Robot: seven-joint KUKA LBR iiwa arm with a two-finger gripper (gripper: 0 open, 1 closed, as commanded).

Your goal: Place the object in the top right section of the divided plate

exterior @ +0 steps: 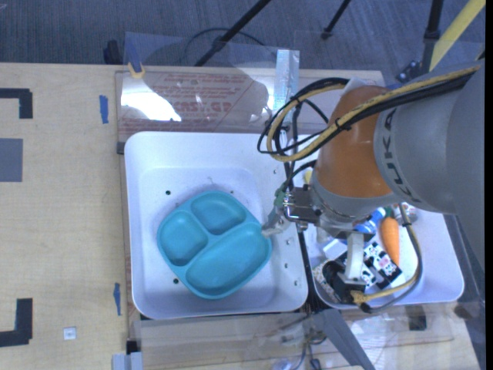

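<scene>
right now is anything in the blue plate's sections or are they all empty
Empty. All three sections of the blue plate show bare blue. It sits flat in the left bin; a carrot lies in the right bin.

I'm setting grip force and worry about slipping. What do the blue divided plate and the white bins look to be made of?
The divided plate looks like moulded plastic, matte to satin: uniform teal colour, rounded dividers, soft highlights. The left bin and the right bin look like smooth white plastic with rounded rims, though painted metal can't be ruled out.

Right bin point(451, 280) mostly hidden by arm point(385, 153), tool's fingers unclear
</scene>
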